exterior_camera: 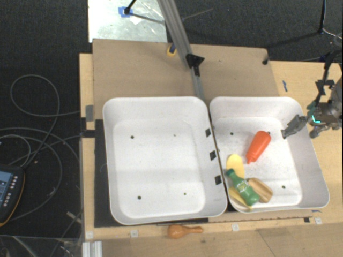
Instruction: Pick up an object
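The right bin (268,107) holds several toys. An orange carrot (258,146) lies near its middle. Below it a yellow piece (235,165), a green bottle (243,188) and a tan bun (262,189) sit bunched at the front left corner. My gripper (304,128) hangs over the bin's right rim, right of the carrot and apart from it. Its fingers are spread, and it is open with nothing between them.
The left bin (155,159) stands beside the right one. A brown pear-shaped toy (183,230) lies on the bench in front of the bins. A grey pole (179,31) slants down from the top to the back of the bins.
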Controlling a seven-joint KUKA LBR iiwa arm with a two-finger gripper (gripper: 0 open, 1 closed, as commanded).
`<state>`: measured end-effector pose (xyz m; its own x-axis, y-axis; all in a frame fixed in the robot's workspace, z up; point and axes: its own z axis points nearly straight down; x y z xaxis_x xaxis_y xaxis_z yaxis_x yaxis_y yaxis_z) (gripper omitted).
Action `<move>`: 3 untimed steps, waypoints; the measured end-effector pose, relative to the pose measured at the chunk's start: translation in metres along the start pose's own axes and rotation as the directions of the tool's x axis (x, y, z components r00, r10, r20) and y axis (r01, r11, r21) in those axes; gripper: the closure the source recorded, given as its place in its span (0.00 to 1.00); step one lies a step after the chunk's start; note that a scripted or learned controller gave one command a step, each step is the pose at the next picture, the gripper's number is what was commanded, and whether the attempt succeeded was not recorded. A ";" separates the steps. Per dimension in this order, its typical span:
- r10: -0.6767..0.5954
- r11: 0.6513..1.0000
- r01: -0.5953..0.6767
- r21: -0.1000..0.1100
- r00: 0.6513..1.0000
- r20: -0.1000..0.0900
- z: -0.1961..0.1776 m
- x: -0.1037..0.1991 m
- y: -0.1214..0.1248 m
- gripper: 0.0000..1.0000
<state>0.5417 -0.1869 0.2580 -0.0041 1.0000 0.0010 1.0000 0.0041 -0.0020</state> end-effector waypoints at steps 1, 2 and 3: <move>0.000 1.000 0.000 -0.004 1.000 0.001 -0.002 0.000 0.001 0.00; 0.005 1.000 -0.005 0.000 1.000 0.000 0.050 -0.004 -0.009 0.00; 0.004 1.000 -0.004 0.001 1.000 0.000 0.097 -0.003 -0.018 0.00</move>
<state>0.5237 -0.1900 0.1607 -0.0001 1.0000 0.0013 1.0000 0.0001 -0.0032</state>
